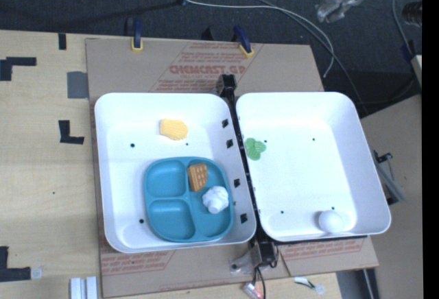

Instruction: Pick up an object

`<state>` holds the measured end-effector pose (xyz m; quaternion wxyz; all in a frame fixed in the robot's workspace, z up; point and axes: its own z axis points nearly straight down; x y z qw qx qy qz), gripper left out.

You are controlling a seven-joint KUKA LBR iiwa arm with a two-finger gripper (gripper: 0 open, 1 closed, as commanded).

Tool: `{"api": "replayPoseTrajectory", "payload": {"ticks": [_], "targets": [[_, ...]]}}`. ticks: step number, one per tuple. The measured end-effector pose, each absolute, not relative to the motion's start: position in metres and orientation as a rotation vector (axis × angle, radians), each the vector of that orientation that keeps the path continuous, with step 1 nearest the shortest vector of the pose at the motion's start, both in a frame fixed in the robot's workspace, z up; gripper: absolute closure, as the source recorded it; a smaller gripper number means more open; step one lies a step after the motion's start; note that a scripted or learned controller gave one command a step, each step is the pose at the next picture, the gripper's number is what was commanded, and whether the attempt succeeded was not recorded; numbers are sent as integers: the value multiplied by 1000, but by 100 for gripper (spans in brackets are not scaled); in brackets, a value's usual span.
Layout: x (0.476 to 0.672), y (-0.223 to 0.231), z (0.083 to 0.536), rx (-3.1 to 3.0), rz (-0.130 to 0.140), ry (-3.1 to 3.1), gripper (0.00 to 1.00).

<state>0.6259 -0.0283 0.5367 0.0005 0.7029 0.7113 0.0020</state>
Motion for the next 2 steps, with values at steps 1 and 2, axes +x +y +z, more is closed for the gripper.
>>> {"api": "replayPoseTrajectory", "payload": {"ticks": [1, 2], "targets": [[514, -92, 538, 2225, 5, 2213, 100], [556, -55, 396, 2225, -13, 2230, 100]]}}
